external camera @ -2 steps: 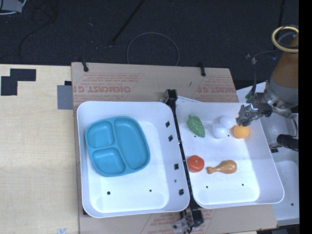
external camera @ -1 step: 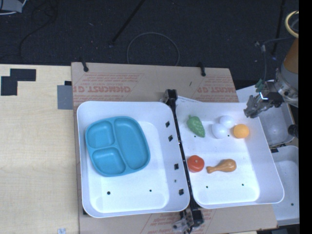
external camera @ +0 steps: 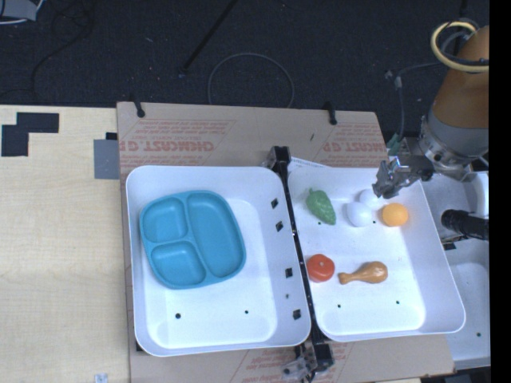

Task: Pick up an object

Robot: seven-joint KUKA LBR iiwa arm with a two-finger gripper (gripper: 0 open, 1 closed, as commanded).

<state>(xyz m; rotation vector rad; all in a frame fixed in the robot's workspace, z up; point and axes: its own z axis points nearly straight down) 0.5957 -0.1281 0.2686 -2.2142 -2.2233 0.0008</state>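
Upper right of the frame: gripper (external camera: 389,180) hovering just above white ball (external camera: 359,211); finger spread unclear. Likely light, smooth, slippery; best pinched across the middle.

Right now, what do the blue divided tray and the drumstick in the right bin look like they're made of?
Blue divided tray: likely molded plastic, matte to slightly satin; uniform colour, rounded compartment edges. Drumstick: probably toy plastic; smooth, evenly tan surface, though rubber can't be ruled out.

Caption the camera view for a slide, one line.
Gripper hovers at the right bin's far edge above a white ball, orange ball, green pepper, tomato and drumstick.
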